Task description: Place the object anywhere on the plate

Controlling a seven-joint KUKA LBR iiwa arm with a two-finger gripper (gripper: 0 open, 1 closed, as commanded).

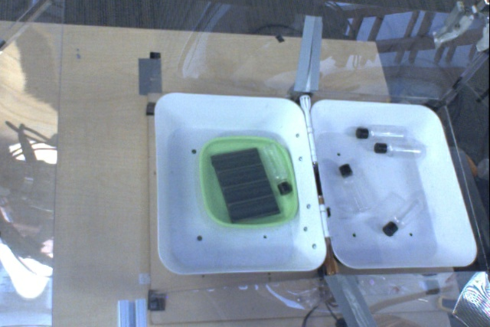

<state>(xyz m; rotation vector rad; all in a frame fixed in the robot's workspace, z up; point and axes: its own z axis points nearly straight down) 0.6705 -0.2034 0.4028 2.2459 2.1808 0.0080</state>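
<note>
You see a square lime-green plastic plate (210, 195) lying flat in the left white bin, bearing a dark ribbed rectangular block (244, 184) set at a slant, and a small clear vial with a black cap (285, 187) just beside the block.
</note>
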